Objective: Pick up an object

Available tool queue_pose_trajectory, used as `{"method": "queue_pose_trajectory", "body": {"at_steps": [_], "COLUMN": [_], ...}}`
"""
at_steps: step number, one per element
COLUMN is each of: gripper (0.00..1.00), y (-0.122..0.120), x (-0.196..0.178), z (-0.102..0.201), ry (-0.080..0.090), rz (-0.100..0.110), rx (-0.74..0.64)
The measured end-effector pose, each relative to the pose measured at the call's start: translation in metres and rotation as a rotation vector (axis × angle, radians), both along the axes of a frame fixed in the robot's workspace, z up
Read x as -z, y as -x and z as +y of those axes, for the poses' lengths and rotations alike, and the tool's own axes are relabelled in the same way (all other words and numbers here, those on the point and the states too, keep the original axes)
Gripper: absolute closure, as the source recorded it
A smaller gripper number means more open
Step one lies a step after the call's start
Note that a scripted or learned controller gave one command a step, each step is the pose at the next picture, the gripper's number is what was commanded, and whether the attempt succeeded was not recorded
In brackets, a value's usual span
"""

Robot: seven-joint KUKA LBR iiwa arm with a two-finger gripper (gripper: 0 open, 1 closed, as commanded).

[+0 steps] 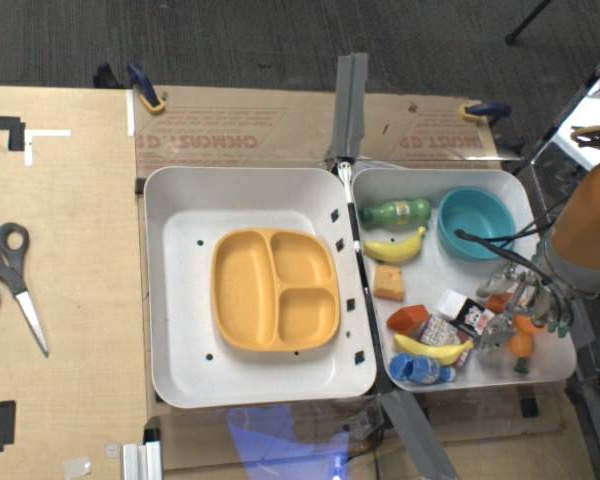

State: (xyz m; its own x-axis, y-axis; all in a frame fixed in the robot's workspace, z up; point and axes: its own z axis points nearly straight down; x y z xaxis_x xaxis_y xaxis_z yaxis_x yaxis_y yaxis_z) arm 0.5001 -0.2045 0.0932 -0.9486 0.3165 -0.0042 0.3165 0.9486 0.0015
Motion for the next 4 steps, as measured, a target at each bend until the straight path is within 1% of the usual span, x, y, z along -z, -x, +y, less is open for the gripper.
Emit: {"method": "queue_pose_trajectory", "body": {"at_steps": [1, 2, 3, 4], "gripper": [0.0, 0.0, 0.0, 0.0], "y": [-0.082, 0.019, -0.069, 0.022], "x": [-0.001, 0.0, 0.0, 0.002], "z": [-0.012, -0.012, -0.017, 0.034], "ry": [0.002, -0.007, 0.001, -0.001], "rz": [0.0, 0.0, 0.0, 0.005], "rx": [-0.051, 0.082, 0.303, 0.367]}}
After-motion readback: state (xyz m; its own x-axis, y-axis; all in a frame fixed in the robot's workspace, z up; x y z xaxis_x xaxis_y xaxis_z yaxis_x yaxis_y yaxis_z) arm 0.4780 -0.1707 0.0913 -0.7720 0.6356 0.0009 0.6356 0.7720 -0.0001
